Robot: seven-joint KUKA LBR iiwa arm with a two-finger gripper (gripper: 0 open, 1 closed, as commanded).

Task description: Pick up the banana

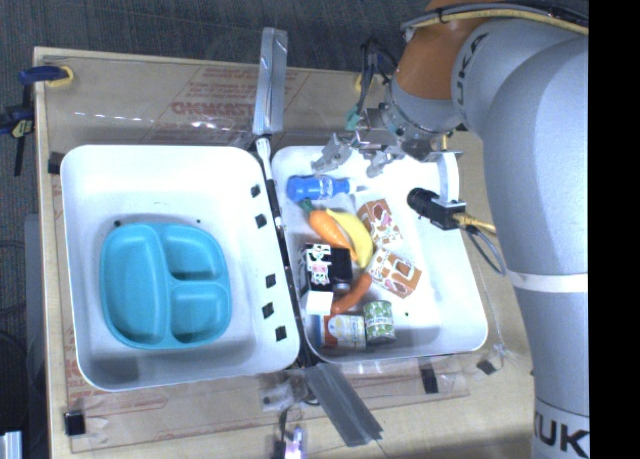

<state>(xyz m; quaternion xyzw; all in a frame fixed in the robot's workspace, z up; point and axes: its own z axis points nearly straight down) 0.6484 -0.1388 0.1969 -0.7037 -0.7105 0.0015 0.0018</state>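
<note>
The banana (352, 234) lies in the right bin (455, 292) beside a carrot (330, 225).

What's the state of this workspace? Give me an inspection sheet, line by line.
Surface: bench bearing two shallow white bins side by side, the left bin and the right bin.
Job's things: banana lying in the right bin, not held.
Clutter: blue bottle, carrot, black box, patterned packet, small can around the banana; blue divided tray in the left bin.
Grippers: gripper above the right bin's far edge, near the blue bottle.
Cables: yellow cable over the arm's orange band.
Surroundings: blue clamp at the bench corner; dark floor.
</note>
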